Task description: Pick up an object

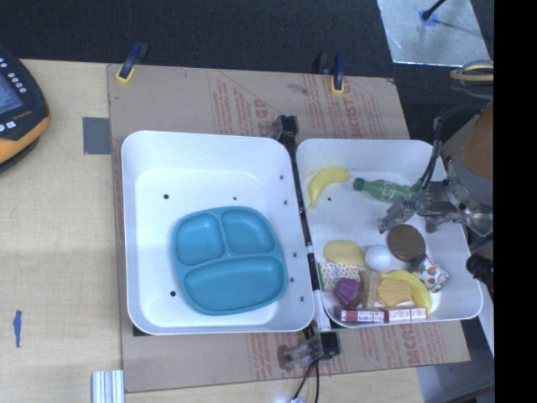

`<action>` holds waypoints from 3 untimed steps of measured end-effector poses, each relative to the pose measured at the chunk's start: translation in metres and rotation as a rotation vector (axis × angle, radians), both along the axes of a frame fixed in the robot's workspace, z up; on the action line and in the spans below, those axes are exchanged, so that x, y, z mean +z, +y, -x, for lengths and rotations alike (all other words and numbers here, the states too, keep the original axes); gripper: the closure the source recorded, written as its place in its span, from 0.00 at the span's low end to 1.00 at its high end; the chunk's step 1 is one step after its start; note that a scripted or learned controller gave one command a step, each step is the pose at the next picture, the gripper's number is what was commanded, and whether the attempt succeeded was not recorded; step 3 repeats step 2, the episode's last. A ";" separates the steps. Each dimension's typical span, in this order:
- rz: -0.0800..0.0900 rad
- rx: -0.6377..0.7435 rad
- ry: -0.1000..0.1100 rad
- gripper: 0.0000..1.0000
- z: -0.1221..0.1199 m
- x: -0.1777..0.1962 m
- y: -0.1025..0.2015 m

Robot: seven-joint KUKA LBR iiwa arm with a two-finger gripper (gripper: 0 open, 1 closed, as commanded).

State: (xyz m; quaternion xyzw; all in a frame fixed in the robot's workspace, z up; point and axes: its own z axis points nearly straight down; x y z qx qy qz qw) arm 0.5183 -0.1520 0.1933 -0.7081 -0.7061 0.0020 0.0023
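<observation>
My gripper (412, 216) hangs over the right side of the right bin (369, 154), reaching in from the right. Its grey fingers (391, 220) are spread open with nothing between them. It sits just above a brown round disc (406, 243) and beside the lying green bottle (382, 189). A yellow banana (325, 180) lies at the bin's upper left. Toward the front are a pale yellow lump (343, 252), a white ball (377, 259), a purple piece (346, 290), a yellow block (401, 290) and a red-and-white box (382, 315).
The left bin (151, 166) holds a blue divided plate (229, 259). Both bins stand on a cardboard sheet (252, 99) held by clamps. A yellow-and-black handheld unit (15, 107) lies at the far left of the bench.
</observation>
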 end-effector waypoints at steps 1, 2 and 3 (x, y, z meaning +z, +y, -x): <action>0.001 0.012 -0.002 0.00 -0.046 -0.101 -0.001; 0.000 0.013 -0.007 0.00 -0.101 -0.101 0.045; 0.000 0.013 -0.007 0.00 -0.101 -0.101 0.045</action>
